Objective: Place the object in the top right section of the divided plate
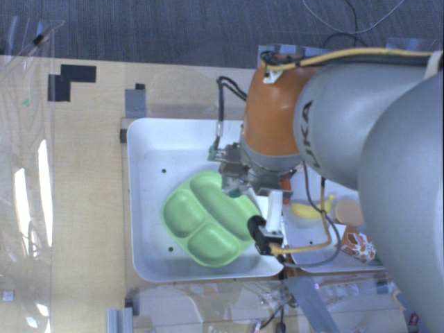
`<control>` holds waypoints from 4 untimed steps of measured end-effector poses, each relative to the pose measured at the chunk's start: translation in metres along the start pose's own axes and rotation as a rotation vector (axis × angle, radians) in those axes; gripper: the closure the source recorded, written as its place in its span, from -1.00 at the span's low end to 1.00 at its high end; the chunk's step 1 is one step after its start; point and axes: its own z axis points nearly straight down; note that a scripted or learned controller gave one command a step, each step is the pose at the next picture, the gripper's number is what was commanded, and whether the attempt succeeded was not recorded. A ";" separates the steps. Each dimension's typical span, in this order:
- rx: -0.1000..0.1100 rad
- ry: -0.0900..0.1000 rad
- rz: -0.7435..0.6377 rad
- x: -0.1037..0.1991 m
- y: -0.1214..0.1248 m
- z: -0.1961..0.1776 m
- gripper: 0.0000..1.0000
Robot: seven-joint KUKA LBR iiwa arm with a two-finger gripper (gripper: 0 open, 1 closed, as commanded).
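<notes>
A light green divided plate (201,220) with three sections lies tilted in the left white bin (149,186). The arm's orange band (274,116) and grey wrist hang over the plate's upper right part and hide it. My gripper (234,181) points down at the plate's right edge, just above the long section. I see no object in it from this angle. A yellow object (305,210) lies in the right bin, just right of the wrist.
The right bin also holds a tan round thing (348,214) and a red and white patterned packet (357,245). A black and yellow cable (267,240) hangs off the wrist over the divider between the bins. The grey arm covers most of the right side.
</notes>
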 end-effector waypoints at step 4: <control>0.002 -0.001 0.018 0.013 -0.019 0.031 -1.00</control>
